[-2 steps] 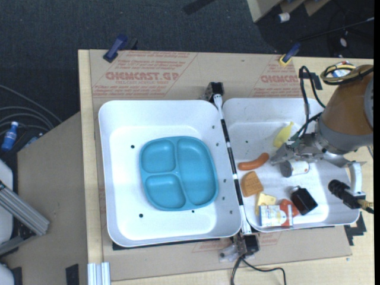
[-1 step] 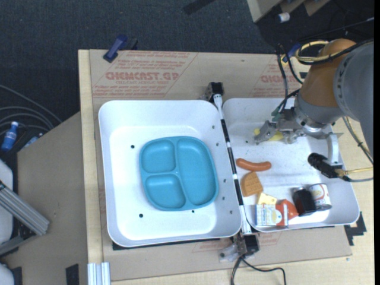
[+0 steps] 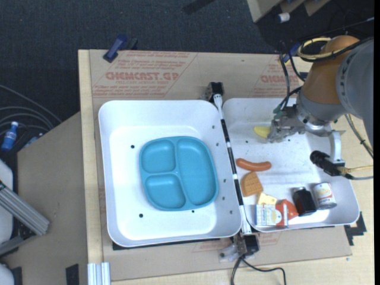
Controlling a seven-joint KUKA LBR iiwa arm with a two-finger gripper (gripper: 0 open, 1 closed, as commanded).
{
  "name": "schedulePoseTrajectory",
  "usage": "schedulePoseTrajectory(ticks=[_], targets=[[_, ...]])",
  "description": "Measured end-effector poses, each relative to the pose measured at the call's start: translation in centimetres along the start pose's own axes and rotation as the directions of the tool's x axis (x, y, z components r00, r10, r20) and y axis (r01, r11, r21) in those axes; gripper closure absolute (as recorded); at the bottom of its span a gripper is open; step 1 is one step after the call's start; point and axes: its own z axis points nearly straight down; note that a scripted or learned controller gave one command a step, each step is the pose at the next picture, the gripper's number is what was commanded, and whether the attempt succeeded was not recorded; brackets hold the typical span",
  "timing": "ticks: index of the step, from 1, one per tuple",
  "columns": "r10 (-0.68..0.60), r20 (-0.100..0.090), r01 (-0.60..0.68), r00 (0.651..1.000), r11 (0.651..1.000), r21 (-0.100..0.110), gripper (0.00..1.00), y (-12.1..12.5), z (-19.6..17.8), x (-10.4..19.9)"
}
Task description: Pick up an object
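Look at the right bin (image 3: 350, 209). Your gripper (image 3: 279, 129) is down low near the back of it, at the end of the grey arm (image 3: 350, 70) with the orange band (image 3: 323, 79). A small yellow thing (image 3: 261, 132) lies just beside the gripper, on its left side, touching it or almost touching it. You cannot tell from here if the gripper is open or shut, because the dark metal parts blur together.

The other things sit closer to the front of that bin, well apart from the gripper. A hot dog (image 3: 253, 165) lies in the middle. A flat tan piece (image 3: 252, 184) like a cookie lies just in front of it. At the front you see a small carton (image 3: 268, 211) with a red thing (image 3: 287, 209) next to it, then a black block (image 3: 304, 199), then a little can (image 3: 324, 195). The words on the carton and the can are too small to read. A black part on the arm (image 3: 323, 160) hangs over the right side of the bin.

The left bin (image 3: 113, 159) holds a blue plate (image 3: 178, 172) with three parts.

Both bins rest on a brown board (image 3: 172, 70) with red letters. A blue clip (image 3: 116, 47) sits at its back corner. The floor (image 3: 59, 16) around it is dark carpet, with cables (image 3: 18, 105) on the left.
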Motion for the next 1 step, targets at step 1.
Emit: schedulePoseTrajectory(ticks=[1], targets=[[0.000,0.000,0.000,1.000,1.000,0.001,0.00,-0.01,0.02,0.00]])
